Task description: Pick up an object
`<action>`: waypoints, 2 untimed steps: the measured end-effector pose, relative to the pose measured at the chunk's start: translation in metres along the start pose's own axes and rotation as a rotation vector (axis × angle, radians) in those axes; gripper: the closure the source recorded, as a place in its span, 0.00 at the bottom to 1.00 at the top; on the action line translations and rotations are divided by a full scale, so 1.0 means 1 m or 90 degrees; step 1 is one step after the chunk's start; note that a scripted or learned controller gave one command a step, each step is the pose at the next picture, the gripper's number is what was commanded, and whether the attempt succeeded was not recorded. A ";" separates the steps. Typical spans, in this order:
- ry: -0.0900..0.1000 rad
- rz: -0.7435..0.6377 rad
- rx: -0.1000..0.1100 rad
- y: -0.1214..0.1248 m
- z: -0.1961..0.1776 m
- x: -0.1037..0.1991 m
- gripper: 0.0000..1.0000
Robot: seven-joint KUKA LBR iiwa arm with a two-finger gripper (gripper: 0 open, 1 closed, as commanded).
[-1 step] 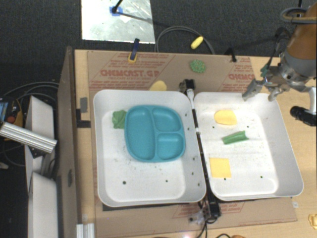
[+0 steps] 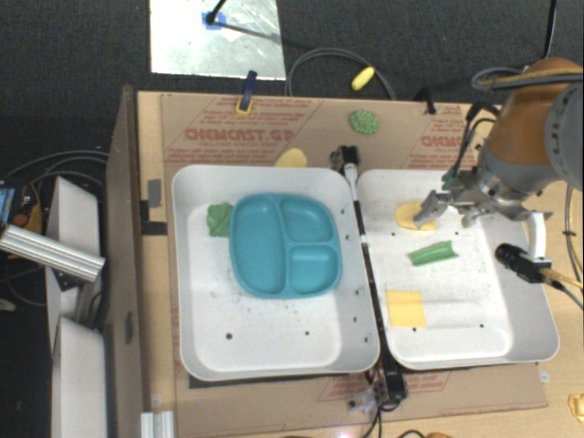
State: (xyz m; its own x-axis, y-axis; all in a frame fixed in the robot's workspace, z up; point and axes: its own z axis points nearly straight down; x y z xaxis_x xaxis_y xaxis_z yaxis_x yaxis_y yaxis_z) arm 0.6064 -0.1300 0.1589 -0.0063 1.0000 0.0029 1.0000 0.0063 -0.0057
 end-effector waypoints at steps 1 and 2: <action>-0.002 0.004 -0.002 -0.029 0.070 -0.007 0.00; -0.005 0.003 -0.011 -0.056 0.072 -0.006 0.00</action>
